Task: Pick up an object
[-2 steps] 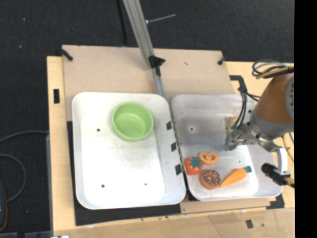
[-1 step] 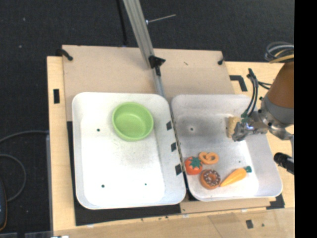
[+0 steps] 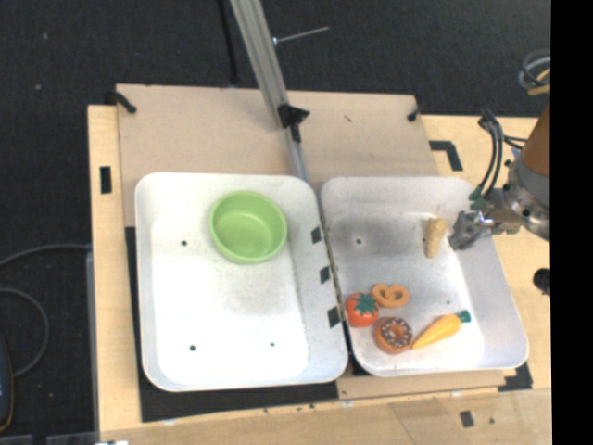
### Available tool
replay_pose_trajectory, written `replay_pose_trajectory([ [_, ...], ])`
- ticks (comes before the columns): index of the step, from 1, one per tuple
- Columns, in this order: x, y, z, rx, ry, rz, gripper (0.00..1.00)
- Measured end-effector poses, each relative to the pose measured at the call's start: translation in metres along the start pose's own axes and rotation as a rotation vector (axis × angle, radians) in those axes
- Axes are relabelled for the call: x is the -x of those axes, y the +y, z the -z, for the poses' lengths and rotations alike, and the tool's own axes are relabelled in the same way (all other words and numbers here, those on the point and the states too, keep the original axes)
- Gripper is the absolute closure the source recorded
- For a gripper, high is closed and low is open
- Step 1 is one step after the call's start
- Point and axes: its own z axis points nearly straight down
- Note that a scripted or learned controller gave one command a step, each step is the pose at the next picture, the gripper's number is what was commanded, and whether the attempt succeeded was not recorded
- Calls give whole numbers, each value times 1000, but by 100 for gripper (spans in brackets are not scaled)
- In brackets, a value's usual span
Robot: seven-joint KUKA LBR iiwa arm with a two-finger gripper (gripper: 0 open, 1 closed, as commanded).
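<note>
The right bin (image 3: 482, 341) holds a pale beige piece (image 3: 433, 235) near its upper right. Along its front lie a red tomato toy (image 3: 361, 311), an orange pretzel (image 3: 391, 296), a chocolate donut (image 3: 394, 334) and an orange carrot (image 3: 439, 329). My gripper (image 3: 466, 229) hangs at the bin's right side, just right of the beige piece and above the bin floor. Nothing shows between its fingers.
A green bowl (image 3: 247, 227) sits in the upper part of the left bin (image 3: 185, 341). A slanted metal pole (image 3: 264, 58) rises from the back between the bins. Brown board (image 3: 204, 128) lies behind both bins.
</note>
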Motion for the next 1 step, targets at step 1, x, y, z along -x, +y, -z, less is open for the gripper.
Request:
replay_pose_trajectory([
  [1,-57,-11,2,-1,1,0,100],
])
